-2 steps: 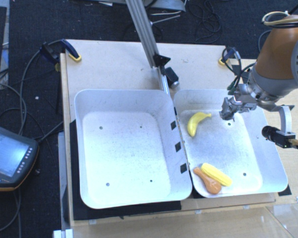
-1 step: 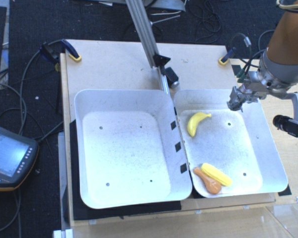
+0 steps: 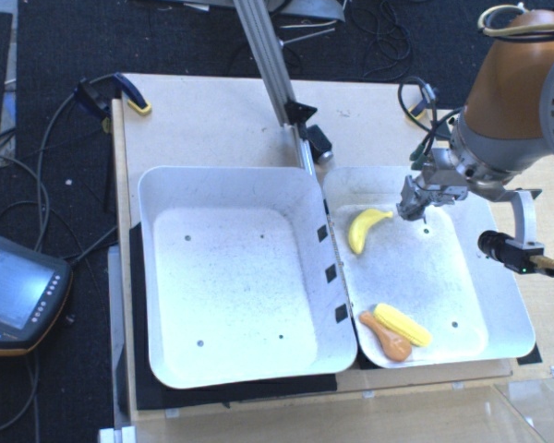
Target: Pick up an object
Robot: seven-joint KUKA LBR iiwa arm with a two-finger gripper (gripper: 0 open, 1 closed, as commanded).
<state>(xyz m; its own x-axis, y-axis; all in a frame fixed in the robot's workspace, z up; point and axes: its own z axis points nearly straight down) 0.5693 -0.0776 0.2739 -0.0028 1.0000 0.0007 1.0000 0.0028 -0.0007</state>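
**Op:** Logging the approach. Gripper (image 3: pixel 414 207) sits over the upper part of the right bin (image 3: pixel 499 326), just right of the yellow banana (image 3: pixel 366 228). From this slant I can't tell how wide it stands, and I see nothing in its grasp.

**Obs:** Other candidates?

**Op:** Two, lying touching near the front rim of the same bin: a yellow oblong piece (image 3: pixel 404 324) across an orange spoon-shaped piece (image 3: pixel 388 338). Left bin (image 3: pixel 157 192) isn't in play.

**Obs:** So take the banana?

**Op:** My judgement, yes: nearest, and lying alone. To do it well I'd shift the tool left until it centres over the fruit's thick middle, turn the wrist so the closing line crosses the curve rather than running along it, then descend straight. It probably lies flat, though the view is coarse.

**Obs:** Risk?

**Op:** Clipping the tip and skidding it toward the bin divider (image 3: pixel 328 247).
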